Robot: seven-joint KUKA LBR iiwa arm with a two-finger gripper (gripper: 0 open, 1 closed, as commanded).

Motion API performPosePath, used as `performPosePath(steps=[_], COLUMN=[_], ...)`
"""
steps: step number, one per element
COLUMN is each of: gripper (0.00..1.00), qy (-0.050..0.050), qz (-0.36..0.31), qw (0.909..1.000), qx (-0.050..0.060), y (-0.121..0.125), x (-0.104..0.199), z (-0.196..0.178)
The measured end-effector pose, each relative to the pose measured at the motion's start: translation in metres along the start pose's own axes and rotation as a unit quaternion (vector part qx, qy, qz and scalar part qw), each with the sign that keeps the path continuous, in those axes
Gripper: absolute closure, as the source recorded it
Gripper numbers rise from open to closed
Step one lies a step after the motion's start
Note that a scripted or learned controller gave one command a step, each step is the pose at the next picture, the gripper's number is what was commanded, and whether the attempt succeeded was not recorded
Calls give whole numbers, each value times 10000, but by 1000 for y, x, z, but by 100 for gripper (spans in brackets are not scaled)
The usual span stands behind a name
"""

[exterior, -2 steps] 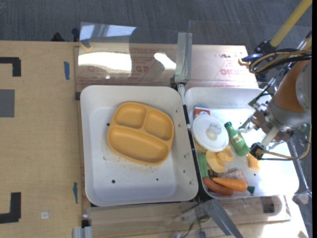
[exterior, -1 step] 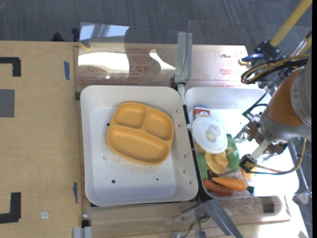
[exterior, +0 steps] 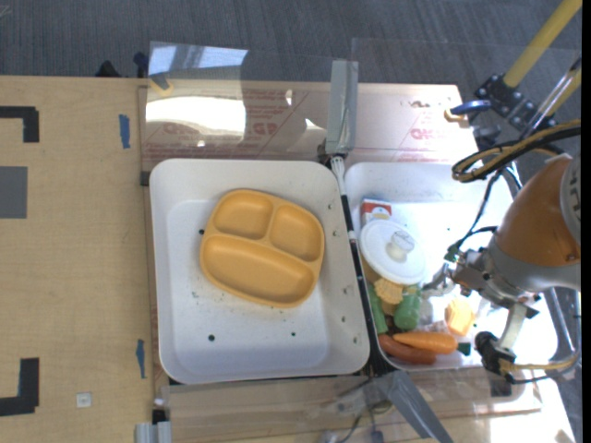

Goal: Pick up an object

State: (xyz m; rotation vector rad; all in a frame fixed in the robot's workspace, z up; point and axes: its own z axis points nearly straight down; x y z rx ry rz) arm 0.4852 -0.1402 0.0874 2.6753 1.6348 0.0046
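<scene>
The right bin (exterior: 420, 181) holds a pile of small items: a round white lid (exterior: 392, 249), a red and white carton (exterior: 376, 212), a yellow piece (exterior: 389, 292), a green piece (exterior: 406, 313), an orange carrot (exterior: 425, 342) and a yellow block (exterior: 459, 318). My gripper (exterior: 447, 284) reaches in from the right and sits low over the pile, between the white lid and the yellow block. The wrist hides its fingertips. I see nothing held in it.
The left bin (exterior: 175, 321) carries an orange three-compartment plate (exterior: 263, 246). A grey divider post (exterior: 340, 109) stands behind the bins. Cables and the orange-banded arm (exterior: 545, 224) crowd the right side. Brown bench board (exterior: 65, 247) lies to the left.
</scene>
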Motion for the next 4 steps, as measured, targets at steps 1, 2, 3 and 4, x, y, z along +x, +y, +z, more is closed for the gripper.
performPosePath(steps=[1,2,3,4], gripper=[0,0,0,0], qy=[-7,-1,133,18], qz=[-1103,-2780,-1415,-2283], qw=[9939,9606,9898,9736], qx=[-28,-7,69,-20], y=[-22,38,86,83], x=[35,-32,-30,17], z=[-1,1,-2,-119])
